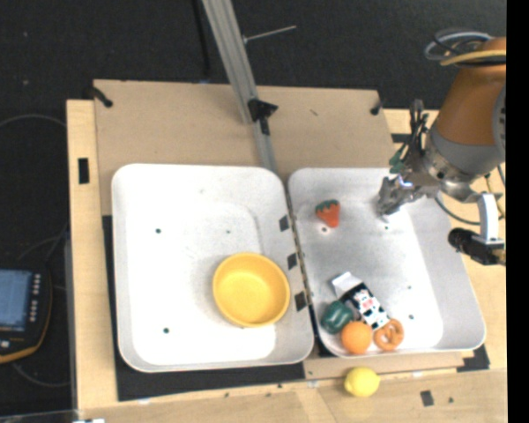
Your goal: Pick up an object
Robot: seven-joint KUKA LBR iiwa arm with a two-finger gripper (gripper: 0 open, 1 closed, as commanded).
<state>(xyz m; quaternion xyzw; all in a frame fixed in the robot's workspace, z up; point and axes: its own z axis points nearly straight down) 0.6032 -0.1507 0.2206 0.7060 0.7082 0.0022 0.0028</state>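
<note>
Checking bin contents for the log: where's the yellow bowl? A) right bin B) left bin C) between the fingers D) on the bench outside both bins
B: the bowl sits in the left bin, near its front right corner, while the gripper is over the right bin.

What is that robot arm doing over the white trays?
The end effector hangs over the right bin, near its back edge, holding nothing. A strawberry toy lies to its left. A small pile sits in the front corner: an orange, a pretzel, a green thing and a small box. The left bin holds a yellow bowl. A lemon lies outside on the bench.
</note>
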